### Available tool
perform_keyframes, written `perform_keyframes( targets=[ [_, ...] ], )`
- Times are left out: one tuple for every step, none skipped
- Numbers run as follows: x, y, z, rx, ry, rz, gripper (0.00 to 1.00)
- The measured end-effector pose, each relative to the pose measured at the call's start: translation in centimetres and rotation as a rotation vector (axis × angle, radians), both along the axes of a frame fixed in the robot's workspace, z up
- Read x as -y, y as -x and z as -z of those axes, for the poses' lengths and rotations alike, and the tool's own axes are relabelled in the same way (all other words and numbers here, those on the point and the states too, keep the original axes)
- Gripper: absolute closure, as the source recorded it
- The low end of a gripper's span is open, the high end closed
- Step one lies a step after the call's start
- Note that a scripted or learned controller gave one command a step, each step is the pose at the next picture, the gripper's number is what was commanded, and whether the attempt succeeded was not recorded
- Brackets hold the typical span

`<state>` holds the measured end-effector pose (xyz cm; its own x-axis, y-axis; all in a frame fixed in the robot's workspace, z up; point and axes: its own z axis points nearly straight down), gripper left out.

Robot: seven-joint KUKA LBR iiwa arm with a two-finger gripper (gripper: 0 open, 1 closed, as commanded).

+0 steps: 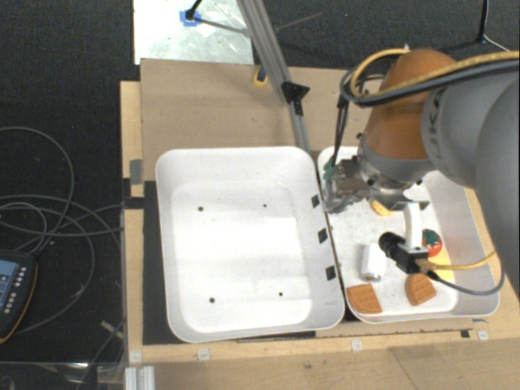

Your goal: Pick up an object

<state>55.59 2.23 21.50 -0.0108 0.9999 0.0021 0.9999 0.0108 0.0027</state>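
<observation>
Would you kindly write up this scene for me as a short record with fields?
tool: at the right bin's left wall, far half
left bin: white, shallow
right bin: white, holds the loose items
orange-brown wedge: near-left corner of the right bin
second orange-brown wedge: to its right, apart
white block: just beyond the first wedge
yellow piece: partly under the wrist
green and red item: further right; kind unclear
</observation>
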Motion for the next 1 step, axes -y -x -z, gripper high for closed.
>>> perform_keyframes(
  targets=[
    [-5.34,-0.89,-0.46,0.0,-0.001,-0.001,1.0]
  ],
)
